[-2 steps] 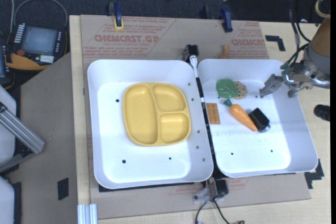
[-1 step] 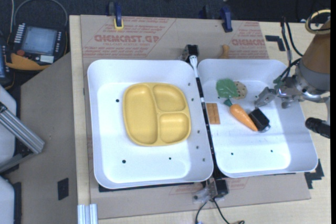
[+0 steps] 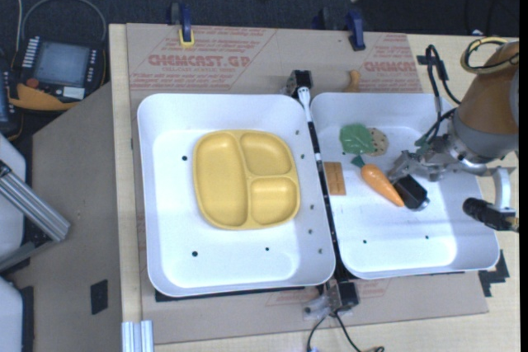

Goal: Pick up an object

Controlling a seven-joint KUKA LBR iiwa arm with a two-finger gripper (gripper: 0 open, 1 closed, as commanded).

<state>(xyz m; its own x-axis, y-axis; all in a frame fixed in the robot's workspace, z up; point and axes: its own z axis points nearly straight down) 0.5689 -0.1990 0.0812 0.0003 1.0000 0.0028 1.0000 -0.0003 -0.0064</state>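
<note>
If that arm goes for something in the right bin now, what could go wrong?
1. The gripper sits right beside the carrot, off to one side. It may well push or roll the carrot instead of catching it.
2. The carrot tapers, so it could slip out of a grasp.
3. The green piece lies close to the carrot's tip and might get knocked along.

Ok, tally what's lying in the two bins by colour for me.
Yellow: 1, divided plate
Green: 1, leafy piece
Tan speckled: 1, round piece
Orange: 1, carrot
Brown: 1, flat block
Total: 5
</note>
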